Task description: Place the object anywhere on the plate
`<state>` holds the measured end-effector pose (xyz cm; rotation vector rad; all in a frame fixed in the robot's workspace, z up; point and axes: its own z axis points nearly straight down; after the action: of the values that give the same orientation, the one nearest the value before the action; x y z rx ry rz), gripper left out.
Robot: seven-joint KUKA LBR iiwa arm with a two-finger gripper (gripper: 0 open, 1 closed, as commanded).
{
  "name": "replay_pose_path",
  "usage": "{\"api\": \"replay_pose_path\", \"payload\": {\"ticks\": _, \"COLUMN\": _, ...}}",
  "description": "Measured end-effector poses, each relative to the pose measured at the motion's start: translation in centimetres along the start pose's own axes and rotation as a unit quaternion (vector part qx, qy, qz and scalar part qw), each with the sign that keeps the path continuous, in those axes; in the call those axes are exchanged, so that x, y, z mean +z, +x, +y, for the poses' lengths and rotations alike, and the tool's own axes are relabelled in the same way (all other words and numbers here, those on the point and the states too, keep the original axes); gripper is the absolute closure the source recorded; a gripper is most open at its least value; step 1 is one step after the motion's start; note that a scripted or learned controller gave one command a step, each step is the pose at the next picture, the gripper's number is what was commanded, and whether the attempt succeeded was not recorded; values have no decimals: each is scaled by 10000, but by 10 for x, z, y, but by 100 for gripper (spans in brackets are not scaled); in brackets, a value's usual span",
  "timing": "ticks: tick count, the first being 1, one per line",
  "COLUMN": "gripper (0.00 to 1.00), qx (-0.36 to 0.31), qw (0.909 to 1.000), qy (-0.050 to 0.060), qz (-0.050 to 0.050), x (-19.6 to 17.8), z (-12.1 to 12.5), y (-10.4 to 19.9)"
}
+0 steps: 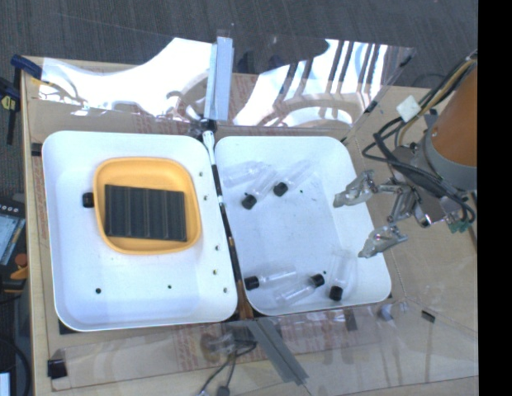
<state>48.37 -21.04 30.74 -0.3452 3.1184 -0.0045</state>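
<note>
Wooden bench (pixel 338 361) runs under everything, with a metal bracket and loose cables on its near edge. Just beyond that edge sit two shallow white bins, touching along a hinged seam in the middle.

At the near end of the right bin (pixel 301 225), three clear tubes with black caps lie close together: one (pixel 268 280) toward the seam, a second (pixel 301 290) beside it, and a third (pixel 337 277) at the near right corner, standing almost along the bin's right wall. The middle of this bin's floor is bare. Toward its far end lie two more capped clear tubes, one (pixel 253 186) nearer the seam and one (pixel 289 177) just right of it, both angled with their caps pointing near-left.

The left bin (pixel 66 279) bears a yellow plate (pixel 145 168) with rounded corners, set toward the far side. A dark ribbed rectangle (pixel 146 211) lies flat on the plate, covering most of its middle. A small black piece (pixel 88 200) sits against the plate's left rim.

Over the right bin's right wall hovers the gripper (pixel 369 215), its two silver fingers spread apart with nothing between them, well apart from any tube. The arm (pixel 454 139) behind it shows its orange band.

Farther back, a clear sheet (pixel 239 73) throws glare across the bench's far edge.
</note>
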Motion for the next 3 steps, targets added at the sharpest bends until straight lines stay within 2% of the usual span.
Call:
{"api": "replay_pose_path", "payload": {"ticks": 1, "gripper": 0, "qx": 8, "qw": 10000, "qy": -2, "qz": 5, "x": 0, "z": 0, "y": 0}}
{"api": "replay_pose_path", "payload": {"ticks": 2, "gripper": 0, "qx": -1635, "qw": 9865, "qy": -19, "qz": 15, "x": 28, "z": 15, "y": -8}}
{"api": "replay_pose_path", "payload": {"ticks": 3, "gripper": 0, "qx": -3657, "qw": 9307, "qy": -31, "qz": 17, "x": 50, "z": 6, "y": -4}}
